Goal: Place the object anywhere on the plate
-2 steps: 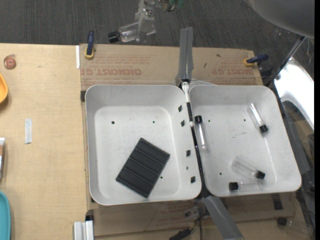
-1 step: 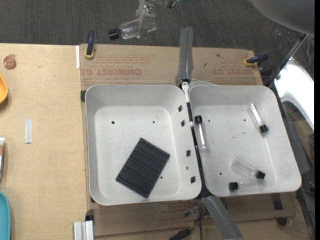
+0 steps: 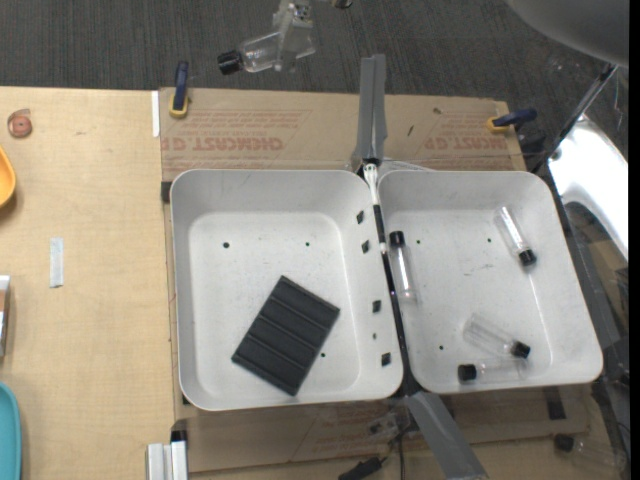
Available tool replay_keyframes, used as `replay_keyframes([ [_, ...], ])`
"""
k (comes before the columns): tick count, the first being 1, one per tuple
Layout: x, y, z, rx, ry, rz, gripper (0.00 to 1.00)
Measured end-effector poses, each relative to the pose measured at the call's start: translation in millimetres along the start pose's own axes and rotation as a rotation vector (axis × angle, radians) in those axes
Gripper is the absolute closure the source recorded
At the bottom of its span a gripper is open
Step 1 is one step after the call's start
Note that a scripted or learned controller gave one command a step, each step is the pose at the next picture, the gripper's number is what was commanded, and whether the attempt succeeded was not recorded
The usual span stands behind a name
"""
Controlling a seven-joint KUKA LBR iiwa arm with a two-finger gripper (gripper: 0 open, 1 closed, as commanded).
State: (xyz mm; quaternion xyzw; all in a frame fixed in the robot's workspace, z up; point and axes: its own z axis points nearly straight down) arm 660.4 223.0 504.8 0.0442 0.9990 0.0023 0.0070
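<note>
Cardboard sheet (image 3: 300, 133) under both bins, printed lettering upside down. Blue-yellow clamp (image 3: 180, 90) on cardboard's far left corner, second clamp (image 3: 510, 120) on far right corner. Grey bar (image 3: 371, 108) running back from seam between bins. Wooden bench top (image 3: 80, 268) at left. Small round reddish disc (image 3: 19, 124) near bench's far left. Orange item (image 3: 5, 183) cut off at left edge. Small pale strip (image 3: 56, 263) lying on wood. Teal item (image 3: 8, 433) cut off at lower left corner.
</note>
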Motion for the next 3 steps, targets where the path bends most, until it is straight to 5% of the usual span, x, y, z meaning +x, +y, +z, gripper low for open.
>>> replay_keyframes([
  [3, -4, 1, -24, -0.002, -0.006, 0.002, 1.00],
])
